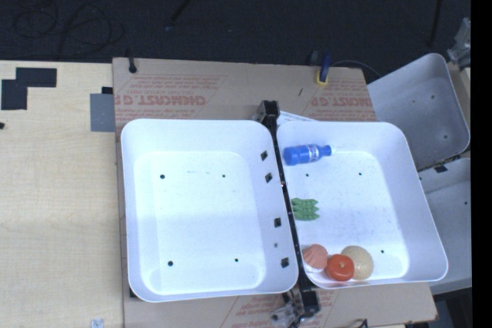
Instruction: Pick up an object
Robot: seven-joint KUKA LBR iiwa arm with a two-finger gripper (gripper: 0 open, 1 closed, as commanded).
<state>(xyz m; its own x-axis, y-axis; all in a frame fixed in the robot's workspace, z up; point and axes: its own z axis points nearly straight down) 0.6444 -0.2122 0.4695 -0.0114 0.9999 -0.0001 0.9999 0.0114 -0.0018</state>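
Right bin: we are counting a blue bottle lying loose beside the left bin, a green toy and three round pieces crowding the near corner, all free for picking. Gripper state: we cannot tell.

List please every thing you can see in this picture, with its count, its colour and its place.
bins: 2, white, side by side on the bench
bottle: 1, blue, lying in the right bin near its far-left corner
green item: 1, green, right bin, near its left wall, midway
small plate: 1, white, right bin, near edge
round items: 3, pinkish, red, beige, clustered on the small plate
cardboard sheet: 1, brown with red print, under the bins
metal panel: 1, grey, right of the bins
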